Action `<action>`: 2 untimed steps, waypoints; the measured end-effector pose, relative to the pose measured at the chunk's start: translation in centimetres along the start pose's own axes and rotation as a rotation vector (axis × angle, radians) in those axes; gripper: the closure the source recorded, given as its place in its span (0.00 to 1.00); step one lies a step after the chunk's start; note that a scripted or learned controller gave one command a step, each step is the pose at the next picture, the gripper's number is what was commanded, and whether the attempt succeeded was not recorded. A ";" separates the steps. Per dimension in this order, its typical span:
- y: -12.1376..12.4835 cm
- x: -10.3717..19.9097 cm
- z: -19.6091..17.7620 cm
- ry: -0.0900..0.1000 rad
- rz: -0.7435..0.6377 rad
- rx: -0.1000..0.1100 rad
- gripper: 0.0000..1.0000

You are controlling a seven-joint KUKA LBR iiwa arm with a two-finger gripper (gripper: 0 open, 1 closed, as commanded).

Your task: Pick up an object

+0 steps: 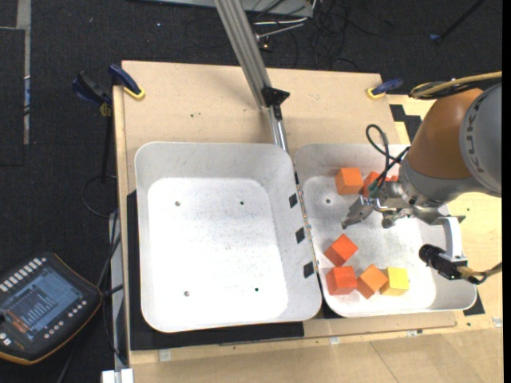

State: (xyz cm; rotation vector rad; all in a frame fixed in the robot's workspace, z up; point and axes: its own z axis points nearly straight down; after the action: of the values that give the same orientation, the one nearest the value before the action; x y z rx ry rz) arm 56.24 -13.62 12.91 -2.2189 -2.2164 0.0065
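Nearest the camera, below and to the left of the tool, a row of three blocks lies along the front wall of the right bin: a red-orange block, an orange block turned at an angle and touching it, and a yellow block just beside that one. A little farther in, another red-orange block sits tilted by itself, just below and left of the tool, apart from the front row. The tool hangs over the middle of the right bin, its metal fingers pointing left and down toward the bin floor; whether they are spread or closed cannot be told from here, and no block is seen between them. Just above and left of the tool lies an orange block, and a further red-orange block shows partly beside it, half hidden behind the tool's cables and wrist. The grey arm with its orange band comes in from the right and covers the far right corner of that bin. To the tool's far left is the left bin, its white floor speckled. Both bins rest on a wooden surface, with a slanted metal pole rising behind. A handheld controller lies on the floor at the near left.
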 end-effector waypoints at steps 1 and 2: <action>0.0 0.0 3.6 -0.001 -0.001 -0.004 0.00; 0.1 0.0 2.4 -0.001 0.000 -0.008 1.00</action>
State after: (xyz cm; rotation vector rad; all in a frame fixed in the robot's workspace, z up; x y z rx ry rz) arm 56.29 -13.61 10.52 -2.2235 -2.2209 -0.0012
